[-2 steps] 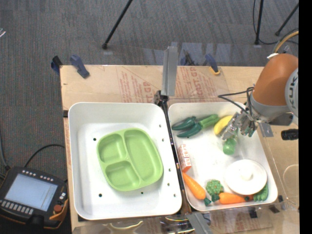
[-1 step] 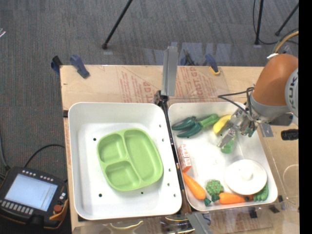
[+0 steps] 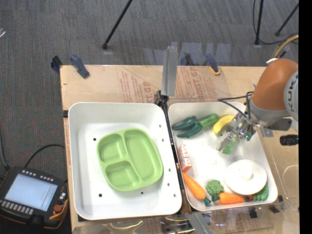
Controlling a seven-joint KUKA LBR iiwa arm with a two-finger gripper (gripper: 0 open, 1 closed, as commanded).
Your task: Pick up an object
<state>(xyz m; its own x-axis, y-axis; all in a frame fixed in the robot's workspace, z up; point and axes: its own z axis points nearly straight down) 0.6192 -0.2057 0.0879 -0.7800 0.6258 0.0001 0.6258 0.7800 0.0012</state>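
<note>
My gripper (image 3: 230,143) hangs low in the right bin (image 3: 207,150), in its upper right part, under the grey and orange arm (image 3: 273,89). A small green object (image 3: 228,149) lies right at the gripper's tip; whether it is held is hidden. A yellow banana (image 3: 223,123) lies just to the gripper's upper left. Green pepper-like toys (image 3: 195,126) lie further left.
A white round lid or bowl (image 3: 246,176) sits at the right bin's front, with two carrots (image 3: 194,185) (image 3: 231,198), a broccoli (image 3: 213,186) and a small red-white box (image 3: 184,157) nearby. The left bin (image 3: 83,130) holds a green divided plate (image 3: 130,158).
</note>
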